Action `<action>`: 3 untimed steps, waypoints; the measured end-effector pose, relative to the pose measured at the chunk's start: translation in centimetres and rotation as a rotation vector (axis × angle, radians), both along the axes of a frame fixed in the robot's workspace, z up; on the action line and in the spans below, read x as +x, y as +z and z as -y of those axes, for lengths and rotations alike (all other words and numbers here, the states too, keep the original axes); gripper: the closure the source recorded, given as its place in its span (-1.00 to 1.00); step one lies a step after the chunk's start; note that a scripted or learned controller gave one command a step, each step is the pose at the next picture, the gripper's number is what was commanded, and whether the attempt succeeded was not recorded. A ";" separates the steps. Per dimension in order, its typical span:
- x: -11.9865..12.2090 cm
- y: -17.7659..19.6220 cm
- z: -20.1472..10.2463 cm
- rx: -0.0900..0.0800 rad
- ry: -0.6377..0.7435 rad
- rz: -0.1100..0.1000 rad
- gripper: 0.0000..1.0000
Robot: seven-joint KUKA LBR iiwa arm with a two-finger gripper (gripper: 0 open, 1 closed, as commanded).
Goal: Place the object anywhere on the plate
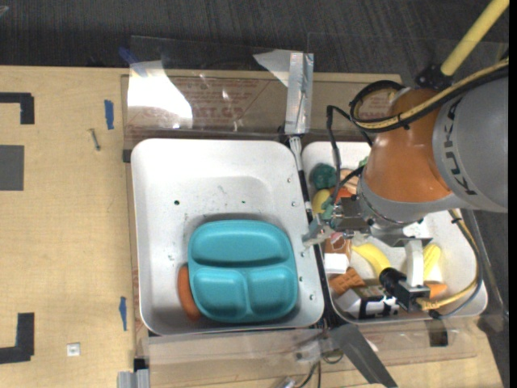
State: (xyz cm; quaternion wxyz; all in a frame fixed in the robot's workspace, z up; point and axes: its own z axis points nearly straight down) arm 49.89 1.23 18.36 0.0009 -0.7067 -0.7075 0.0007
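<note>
I see the teal divided plate [241, 269] in the left bin [161, 184]. Right of it, over the toy clutter, hangs my gripper [327, 226], presumably picking; its grip I cannot tell. Candidate banana [373, 257] lies beyond.

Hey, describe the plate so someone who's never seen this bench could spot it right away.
Find the left bin of the two white ones. The plate lies in the part nearest the camera, over something orange peeking out at its left edge. It is teal, rounded, and split into three compartments.
</note>
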 end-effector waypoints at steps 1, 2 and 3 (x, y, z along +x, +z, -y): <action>0.1 1.0 0.0 0.000 -0.001 0.002 1.00; 4.9 0.0 11.3 -0.004 0.217 0.003 1.00; -2.0 -5.6 17.5 0.002 0.406 -0.002 1.00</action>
